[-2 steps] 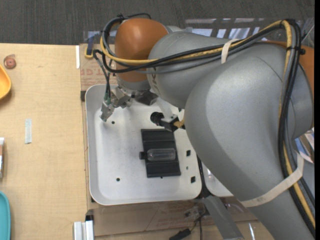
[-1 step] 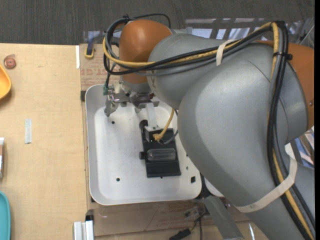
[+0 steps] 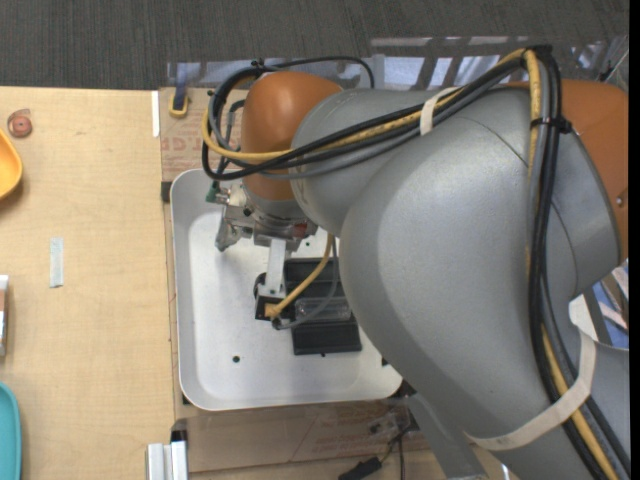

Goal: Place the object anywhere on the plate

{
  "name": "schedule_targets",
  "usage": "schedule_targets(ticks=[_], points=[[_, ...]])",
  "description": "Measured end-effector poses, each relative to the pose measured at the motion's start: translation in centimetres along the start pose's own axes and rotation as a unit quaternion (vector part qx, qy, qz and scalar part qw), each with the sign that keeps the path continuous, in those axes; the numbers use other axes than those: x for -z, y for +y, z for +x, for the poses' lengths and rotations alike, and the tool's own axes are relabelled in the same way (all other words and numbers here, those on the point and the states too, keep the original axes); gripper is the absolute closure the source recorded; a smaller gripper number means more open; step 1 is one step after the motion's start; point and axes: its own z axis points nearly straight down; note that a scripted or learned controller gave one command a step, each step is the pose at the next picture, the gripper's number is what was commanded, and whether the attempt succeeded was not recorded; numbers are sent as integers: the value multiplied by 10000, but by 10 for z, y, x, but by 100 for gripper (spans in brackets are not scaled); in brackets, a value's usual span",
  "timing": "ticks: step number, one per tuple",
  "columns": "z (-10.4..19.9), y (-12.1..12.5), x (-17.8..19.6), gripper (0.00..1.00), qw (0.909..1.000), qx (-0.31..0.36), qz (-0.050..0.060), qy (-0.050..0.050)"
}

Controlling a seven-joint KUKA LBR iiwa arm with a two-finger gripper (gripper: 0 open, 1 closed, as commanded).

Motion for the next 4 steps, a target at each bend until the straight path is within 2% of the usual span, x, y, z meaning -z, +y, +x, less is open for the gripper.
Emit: schedule_targets(ticks=[1,2,3,4], points=[[12,37,0,0,9527,-3038,-8,6],[14,32,55,0,9924,-1227,-11,0],[17,48,45,0,9816,1908,-15,-1],[10,37,0,0,9979,644,-3,0]])
